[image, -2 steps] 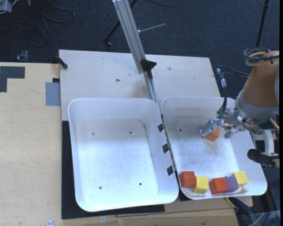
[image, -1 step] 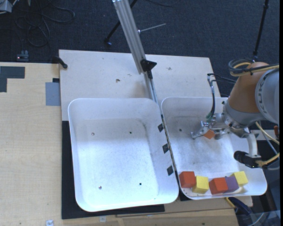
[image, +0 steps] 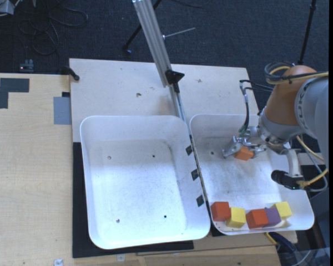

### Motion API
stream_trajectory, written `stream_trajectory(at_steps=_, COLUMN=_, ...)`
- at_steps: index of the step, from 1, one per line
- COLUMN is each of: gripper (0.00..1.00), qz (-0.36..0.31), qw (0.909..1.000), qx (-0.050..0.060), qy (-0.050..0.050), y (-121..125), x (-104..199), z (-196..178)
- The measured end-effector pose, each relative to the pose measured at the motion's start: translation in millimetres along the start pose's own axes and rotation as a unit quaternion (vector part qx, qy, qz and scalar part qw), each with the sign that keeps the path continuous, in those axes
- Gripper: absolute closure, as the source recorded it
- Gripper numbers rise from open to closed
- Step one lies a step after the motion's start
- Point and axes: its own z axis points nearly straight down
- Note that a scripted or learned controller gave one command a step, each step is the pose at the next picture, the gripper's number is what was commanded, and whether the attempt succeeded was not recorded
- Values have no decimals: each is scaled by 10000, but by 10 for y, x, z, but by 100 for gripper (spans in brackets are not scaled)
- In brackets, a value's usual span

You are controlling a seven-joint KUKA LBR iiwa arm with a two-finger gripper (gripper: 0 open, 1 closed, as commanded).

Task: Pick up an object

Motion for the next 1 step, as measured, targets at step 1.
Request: stream_trajectory(at_steps=1, gripper=100, qz=12, qw=10000, qx=15, qy=6, y=-14, x=-10, z=-92)
